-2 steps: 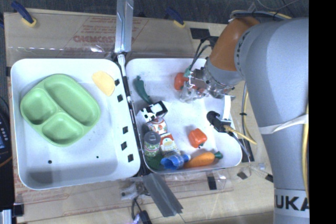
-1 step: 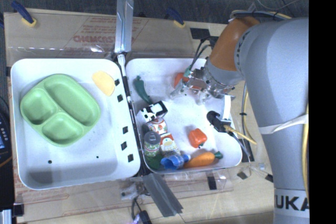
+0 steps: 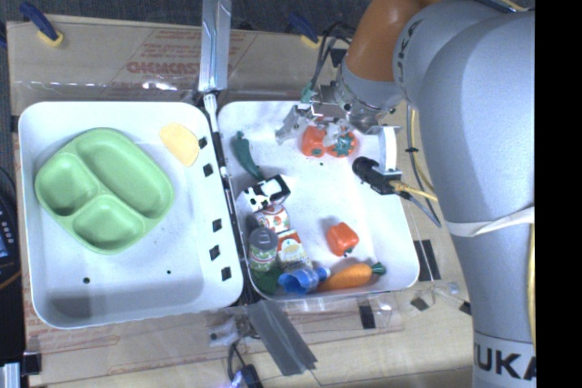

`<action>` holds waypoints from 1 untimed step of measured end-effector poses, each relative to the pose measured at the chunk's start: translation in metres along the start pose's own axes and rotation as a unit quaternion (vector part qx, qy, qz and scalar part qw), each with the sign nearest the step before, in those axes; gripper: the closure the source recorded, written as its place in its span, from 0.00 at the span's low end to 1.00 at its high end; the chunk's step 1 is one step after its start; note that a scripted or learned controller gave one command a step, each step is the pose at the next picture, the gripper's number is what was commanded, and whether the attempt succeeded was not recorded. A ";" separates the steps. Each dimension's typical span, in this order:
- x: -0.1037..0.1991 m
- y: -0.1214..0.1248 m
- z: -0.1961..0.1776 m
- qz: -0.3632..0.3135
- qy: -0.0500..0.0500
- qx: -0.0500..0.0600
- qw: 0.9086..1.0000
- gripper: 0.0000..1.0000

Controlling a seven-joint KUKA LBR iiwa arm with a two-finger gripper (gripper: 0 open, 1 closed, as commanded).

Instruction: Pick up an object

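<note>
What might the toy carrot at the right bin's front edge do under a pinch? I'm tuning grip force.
The carrot tapers and looks smooth, so it may slip toward its thin end. Being rounded, it could roll if nudged. It lies against the blue item, which would probably shift too.

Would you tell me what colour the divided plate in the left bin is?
Light green; the divided plate shows plainly in the camera view.

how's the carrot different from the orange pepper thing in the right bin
The carrot is long and tapered, lying flat against the right bin's near wall; the orange pepper is short and blocky, out on open floor. The carrot has green at its tip; the pepper looks plain orange-red. Both are orange toy foods.
</note>
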State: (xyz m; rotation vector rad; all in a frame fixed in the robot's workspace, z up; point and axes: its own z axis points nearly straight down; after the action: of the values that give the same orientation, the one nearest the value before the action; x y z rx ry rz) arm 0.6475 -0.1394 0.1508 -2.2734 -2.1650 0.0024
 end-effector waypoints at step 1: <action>-0.038 0.016 0.061 0.037 0.009 0.001 0.999 0.00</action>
State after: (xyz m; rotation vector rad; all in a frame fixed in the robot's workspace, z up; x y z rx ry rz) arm 0.6612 -0.1786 0.0899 -2.3433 -2.0702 -0.0156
